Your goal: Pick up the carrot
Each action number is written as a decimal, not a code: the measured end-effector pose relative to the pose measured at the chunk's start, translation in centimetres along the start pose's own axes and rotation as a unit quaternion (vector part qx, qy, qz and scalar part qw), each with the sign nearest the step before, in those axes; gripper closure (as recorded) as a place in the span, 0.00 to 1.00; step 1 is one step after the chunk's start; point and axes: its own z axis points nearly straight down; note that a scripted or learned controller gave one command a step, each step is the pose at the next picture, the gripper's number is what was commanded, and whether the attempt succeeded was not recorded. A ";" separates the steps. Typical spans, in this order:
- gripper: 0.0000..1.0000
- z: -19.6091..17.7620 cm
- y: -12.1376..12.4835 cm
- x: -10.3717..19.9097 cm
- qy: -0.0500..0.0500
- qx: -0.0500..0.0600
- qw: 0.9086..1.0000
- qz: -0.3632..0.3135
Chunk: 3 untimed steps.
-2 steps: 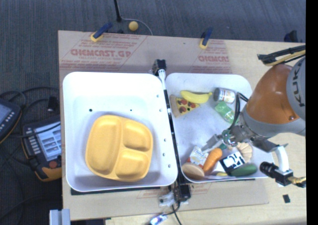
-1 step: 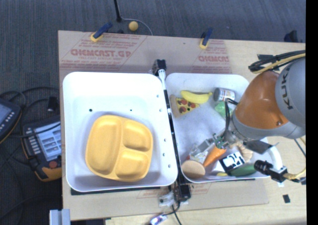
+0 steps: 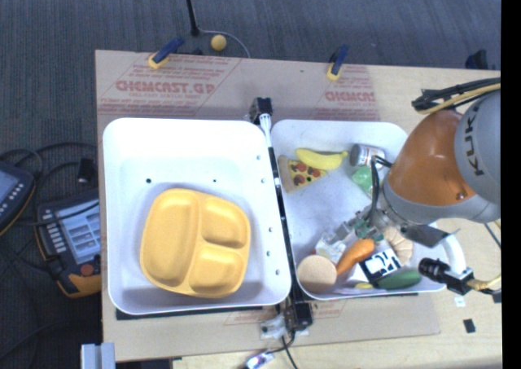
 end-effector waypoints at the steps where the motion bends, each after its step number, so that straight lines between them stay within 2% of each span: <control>1: 1.00 -0.7 0.1 0.0 0.001 0.002 1.000 -0.001; 2: 1.00 -3.1 0.8 1.4 -0.002 0.012 0.986 0.165; 3: 1.00 -5.9 4.1 -4.0 -0.005 0.011 0.986 0.164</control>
